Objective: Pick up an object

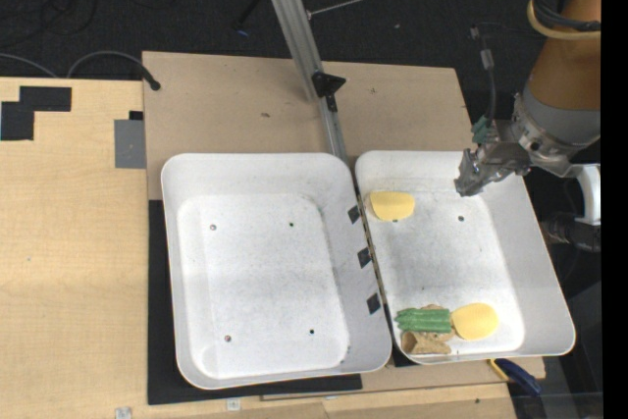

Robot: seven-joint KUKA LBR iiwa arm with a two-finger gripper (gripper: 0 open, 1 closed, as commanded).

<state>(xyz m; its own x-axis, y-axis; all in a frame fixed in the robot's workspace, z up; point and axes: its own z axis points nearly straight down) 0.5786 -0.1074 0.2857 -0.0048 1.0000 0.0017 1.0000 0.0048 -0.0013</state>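
A: Stock check, right bin (549, 309). Item one: pale yellow piece (392, 205), upper left corner, just beside the divider wall. Item two: green ridged piece (425, 318), near the front wall. Item three: round yellow piece (476, 320), touching the green one on its right. Item four: small tan lump (425, 341), tucked under the green piece against the front rim. Left bin (177, 211): no contents logged.

B: Gripper (471, 180)?

A: Located over the far right part of the right bin, above bare floor, well apart from every item. Nothing between its fingers. Finger state: cannot tell; the tips read as one dark mass at this angle.

B: Hazards, by entry?

A: Item one: it sits in a corner, so a finger may land on the bin wall or the divider clips and push the piece instead of straddling it. Items two to four: clustered and touching, so a descent there likely catches two at once or wedges one against the front rim. The round piece looks smooth and may squirt out sideways under a pinch.

B: And a straight drop from the present spot?

A: Closes on nothing, in my judgement. The arm needs a sideways move first.
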